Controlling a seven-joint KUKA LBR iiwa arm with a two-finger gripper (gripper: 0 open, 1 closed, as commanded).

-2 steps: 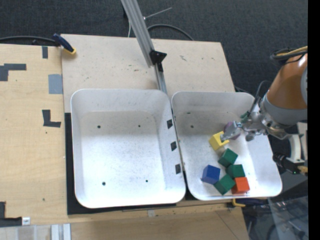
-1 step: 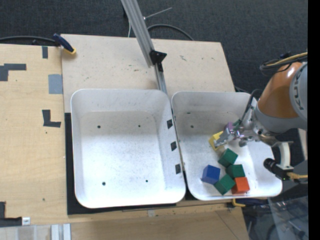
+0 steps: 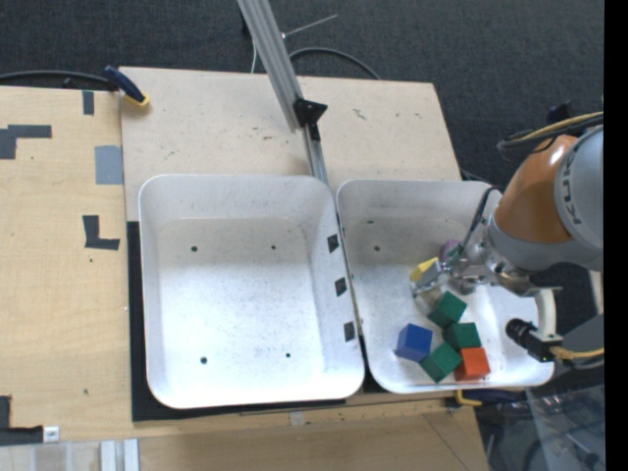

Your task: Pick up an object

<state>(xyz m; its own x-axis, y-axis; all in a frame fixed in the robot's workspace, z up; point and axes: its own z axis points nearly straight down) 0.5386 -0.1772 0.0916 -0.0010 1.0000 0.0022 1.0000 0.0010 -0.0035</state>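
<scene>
Several small blocks lie in the right bin [image 3: 392,214]. A yellow block [image 3: 424,269] sits beside my gripper [image 3: 449,275], which hangs low over the bin's right half. Just below the gripper is a green block [image 3: 448,309]. Toward the front are a blue block [image 3: 413,341], a second green block [image 3: 442,361], a third green block [image 3: 466,336] and an orange-red block [image 3: 475,363]. The yellow block touches or nearly touches the gripper's left side; I cannot tell whether it is held. The arm's orange band [image 3: 535,199] covers the bin's right rim.
The left bin [image 3: 235,283] stands beside the right one, sharing a raised divider. A metal rail [image 3: 280,52] slants down to the bins' back edge. Cables run along the right side near the arm. A wooden bench surrounds both bins.
</scene>
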